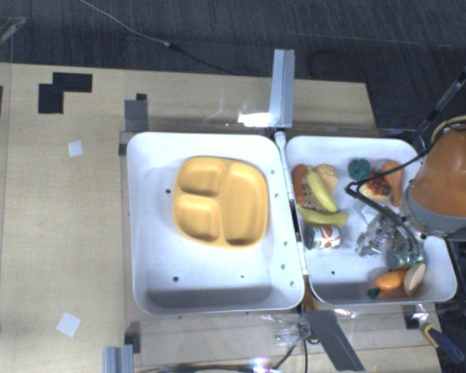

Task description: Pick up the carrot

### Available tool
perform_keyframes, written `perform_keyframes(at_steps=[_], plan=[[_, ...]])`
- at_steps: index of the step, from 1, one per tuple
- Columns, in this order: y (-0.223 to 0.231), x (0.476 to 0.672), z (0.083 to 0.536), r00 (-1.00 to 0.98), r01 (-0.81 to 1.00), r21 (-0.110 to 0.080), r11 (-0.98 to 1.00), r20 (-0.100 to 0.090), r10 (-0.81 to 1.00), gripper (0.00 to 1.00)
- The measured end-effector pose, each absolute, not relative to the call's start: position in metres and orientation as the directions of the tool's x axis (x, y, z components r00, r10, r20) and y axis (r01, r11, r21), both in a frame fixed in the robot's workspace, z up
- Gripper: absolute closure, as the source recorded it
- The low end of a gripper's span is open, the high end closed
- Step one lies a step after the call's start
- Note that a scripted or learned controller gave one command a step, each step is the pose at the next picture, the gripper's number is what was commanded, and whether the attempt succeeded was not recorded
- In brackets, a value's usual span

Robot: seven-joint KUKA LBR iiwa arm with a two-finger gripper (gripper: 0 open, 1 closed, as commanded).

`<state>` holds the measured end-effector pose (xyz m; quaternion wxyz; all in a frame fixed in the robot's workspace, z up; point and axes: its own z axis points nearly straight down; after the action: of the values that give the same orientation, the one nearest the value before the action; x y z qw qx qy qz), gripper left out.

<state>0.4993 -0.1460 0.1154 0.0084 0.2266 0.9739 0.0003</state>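
The gripper [387, 241] hangs low in the right bin [326, 286]; whether its fingers are spread or closed cannot be told. One carrot [391, 280], short, orange, with a green tip, lies just below it near the bin's front wall, beside a pale rounded piece [414, 277]. Two bananas [320, 191] lie left. The left bin [151, 286] holds one yellow divided plate [220, 201]. Both bins sit on the counter [54, 247].

1. Two bins [140, 231]: plain white.
2. Divided plate [220, 200]: yellow.
3. Carrot [391, 281]: orange body, green tip.
4. Bananas [323, 196]: yellow, one greenish.
5. Small can [326, 238]: white with red and dark print.
6. Round item [360, 168]: teal.
7. Arm band [454, 179]: orange, above grey.
8. Bench [54, 231]: pale wood, black markings.
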Motion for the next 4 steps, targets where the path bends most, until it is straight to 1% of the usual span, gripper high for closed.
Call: perform_keyframes(at_steps=[1, 2, 3, 4], plan=[[-0.169, 0.490, 0.147, -0.839, 0.544, 0.003, 0.839, -0.010, 0.544, 1.00], [-0.177, 0.489, 0.093, -0.961, 0.276, 0.001, 0.961, -0.009, 0.276, 1.00], [-0.160, 0.490, 0.126, -0.978, 0.207, 0.000, 0.978, -0.011, 0.207, 1.00], [-0.154, 0.502, 0.158, -0.954, 0.299, 0.002, 0.954, -0.009, 0.299, 1.00]])
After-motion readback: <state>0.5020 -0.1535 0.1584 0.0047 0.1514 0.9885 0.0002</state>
